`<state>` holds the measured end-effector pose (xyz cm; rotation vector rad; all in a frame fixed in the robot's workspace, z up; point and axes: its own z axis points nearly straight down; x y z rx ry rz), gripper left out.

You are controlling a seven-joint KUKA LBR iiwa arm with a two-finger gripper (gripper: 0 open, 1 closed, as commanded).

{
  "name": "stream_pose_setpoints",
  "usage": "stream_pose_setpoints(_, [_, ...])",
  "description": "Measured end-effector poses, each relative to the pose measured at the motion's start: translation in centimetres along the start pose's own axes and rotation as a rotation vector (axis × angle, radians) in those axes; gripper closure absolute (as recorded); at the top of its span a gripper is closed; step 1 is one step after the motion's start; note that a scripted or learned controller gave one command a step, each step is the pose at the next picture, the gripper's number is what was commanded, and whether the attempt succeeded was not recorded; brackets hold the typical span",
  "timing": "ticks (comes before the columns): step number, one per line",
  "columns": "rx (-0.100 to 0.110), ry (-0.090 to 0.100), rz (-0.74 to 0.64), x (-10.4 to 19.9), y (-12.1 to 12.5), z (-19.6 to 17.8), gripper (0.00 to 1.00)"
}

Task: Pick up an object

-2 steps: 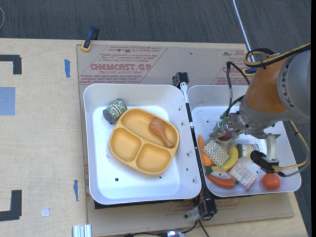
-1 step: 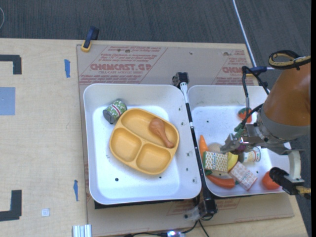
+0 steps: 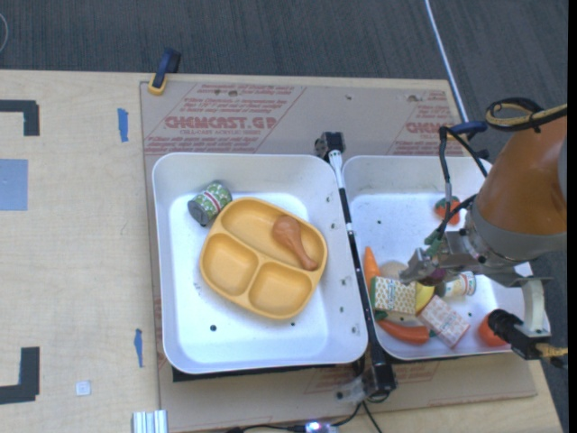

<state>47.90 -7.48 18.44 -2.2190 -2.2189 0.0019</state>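
Note:
My gripper hangs low in the right bin, right over a heap of toy food at its front. Under and beside it lie a patterned pale box, a pinkish checkered packet, a small white bottle, a red pepper and an orange carrot. The arm's grey body and orange band hide the right part of that bin. In the left bin a yellow divided plate carries a brown drumstick. A small green can lies beside the plate.
A red-orange piece sits at the right bin's front right corner, and another small orange-red item lies near the arm's cable. A black clamp stands at the divider between the bins. Cardboard lies under both bins.

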Motion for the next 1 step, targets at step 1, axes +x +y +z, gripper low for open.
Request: stream_pose_setpoints(1, [-0.002,0.0,-0.002,4.85,0.12,-0.04,1.0])
